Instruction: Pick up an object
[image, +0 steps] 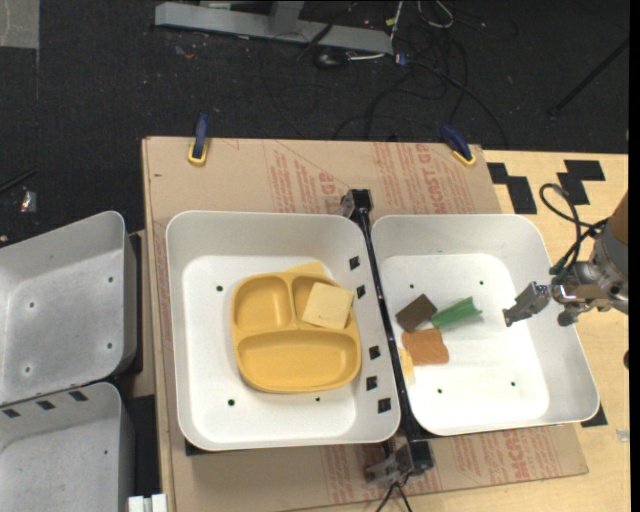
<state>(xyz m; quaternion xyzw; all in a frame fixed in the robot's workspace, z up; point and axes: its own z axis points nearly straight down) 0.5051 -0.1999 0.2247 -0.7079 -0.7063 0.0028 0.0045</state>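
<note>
Dark floor surrounds the worktop (260, 170), where my gripper (522, 303) hovers over the right bin (500, 400), fingers spread with nothing between, well apart from the green block (458, 313) beside two brown pieces.
</note>
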